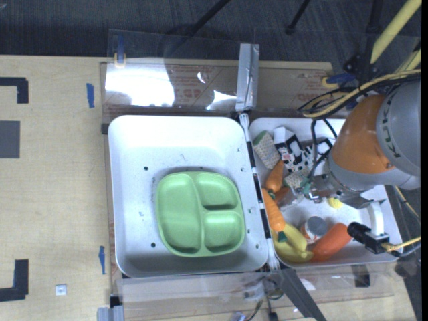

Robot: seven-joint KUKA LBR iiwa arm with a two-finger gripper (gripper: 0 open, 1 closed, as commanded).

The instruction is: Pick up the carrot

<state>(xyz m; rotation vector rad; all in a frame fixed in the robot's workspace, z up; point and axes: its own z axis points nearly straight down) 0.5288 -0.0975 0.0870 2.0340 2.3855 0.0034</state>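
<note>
Orange carrot point(332, 241) lies at front of right bin point(378, 214), by banana point(291, 242) | tool point(309, 187) low over clutter, jaw state can't tell | pick not yet done.

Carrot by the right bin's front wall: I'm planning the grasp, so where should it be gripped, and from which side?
Probably take the carrot across its thick middle, coming straight down from above. It lies flat and slanted, one end against a yellow toy, with the right bin's front wall close beside it, so a sideways approach looks crowded.
</note>
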